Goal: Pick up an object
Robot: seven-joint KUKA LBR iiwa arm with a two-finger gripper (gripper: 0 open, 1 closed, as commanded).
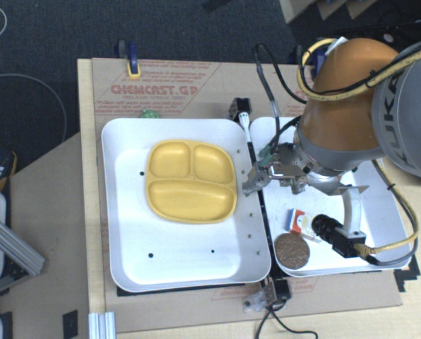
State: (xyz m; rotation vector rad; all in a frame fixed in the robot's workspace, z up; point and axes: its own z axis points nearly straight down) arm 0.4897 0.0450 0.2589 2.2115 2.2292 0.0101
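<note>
While stretched in from 3 o'clock on a grey arm with an orange band, seen with the gripper low over the shared wall between left bin and right bin. Impossible to tell from this slanted overhead angle whether spread or closed. Nothing visibly clamped. Tip close to the left bin's 3 o'clock rim; contact not certain.

Lying at 9 o'clock of the gripper, near it but apart: yellow divided plate, three compartments, flat toward 12 o'clock of the left bin. At roughly 4 to 5 o'clock of the gripper, in the right bin: small red, white and blue packet, print too small to read. Farther out at 5 o'clock, in that bin's 7 o'clock corner: round brown speckled disc, just beside the packet.

Printed in red on the brown board under both bins, at 12 o'clock of the left bin: "CHEMCAST G P", with finer red type around it, too small to read. Legible on the arm's grey casing near the frame's 3 o'clock edge: "KU", remainder cut off. Clipped to the board's 12 o'clock edge, at 11 o'clock of the plate: blue-and-yellow clamp.
</note>
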